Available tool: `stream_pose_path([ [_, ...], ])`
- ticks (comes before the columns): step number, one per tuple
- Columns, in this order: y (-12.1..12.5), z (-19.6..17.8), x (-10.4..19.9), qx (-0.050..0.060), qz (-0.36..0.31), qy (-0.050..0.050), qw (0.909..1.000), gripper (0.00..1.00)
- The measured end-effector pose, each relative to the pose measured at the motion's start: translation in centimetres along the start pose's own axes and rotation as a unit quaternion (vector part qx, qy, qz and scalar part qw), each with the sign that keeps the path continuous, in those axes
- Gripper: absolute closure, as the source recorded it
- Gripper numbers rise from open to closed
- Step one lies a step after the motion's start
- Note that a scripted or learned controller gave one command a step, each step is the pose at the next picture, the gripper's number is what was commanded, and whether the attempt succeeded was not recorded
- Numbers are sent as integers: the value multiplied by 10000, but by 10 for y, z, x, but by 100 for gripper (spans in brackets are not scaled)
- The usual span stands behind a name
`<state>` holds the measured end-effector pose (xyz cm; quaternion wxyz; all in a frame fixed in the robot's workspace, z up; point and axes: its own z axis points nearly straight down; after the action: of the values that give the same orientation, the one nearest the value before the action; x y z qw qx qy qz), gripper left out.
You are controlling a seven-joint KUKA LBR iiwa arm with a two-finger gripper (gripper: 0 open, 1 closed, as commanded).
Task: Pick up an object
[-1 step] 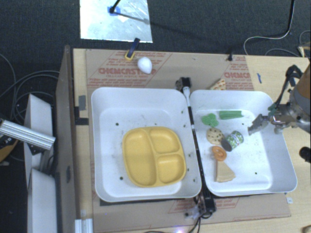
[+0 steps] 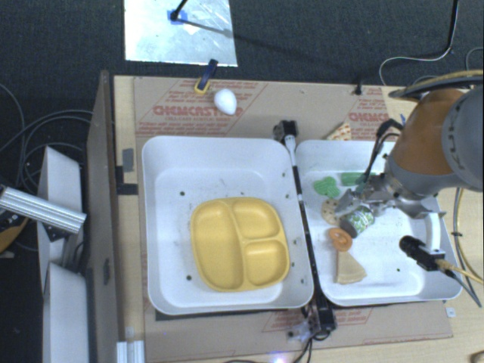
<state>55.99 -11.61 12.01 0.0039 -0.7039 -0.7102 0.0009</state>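
The right bin [image 2: 393,278] holds several small items. A green and white can-like object [image 2: 361,221] lies on its side near the middle, directly under my gripper [image 2: 357,205], which hangs low over it. Whether the gripper touches it is unclear. Left of the gripper lie a speckled cookie [image 2: 330,211] and two flat green pieces [image 2: 326,186] [image 2: 352,178]. In front of the can are an orange round piece [image 2: 340,239] and a tan wedge [image 2: 349,268].
The left bin [image 2: 166,203] holds a yellow divided plate [image 2: 239,243]. A white egg-shaped object [image 2: 225,100] and a small yellow-blue item [image 2: 204,78] lie on the cardboard behind the bins. The arm's orange band [image 2: 423,138] looms over the right bin's far right side.
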Motion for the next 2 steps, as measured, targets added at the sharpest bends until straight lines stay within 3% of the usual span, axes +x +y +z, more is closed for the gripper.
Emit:
stream_pose_path([
  [1, -13, 37, 13, -34, 37, -20, 10000, 0],
  [2, -11, 24, 12, -66, 36, -22, 10000, 100],
])
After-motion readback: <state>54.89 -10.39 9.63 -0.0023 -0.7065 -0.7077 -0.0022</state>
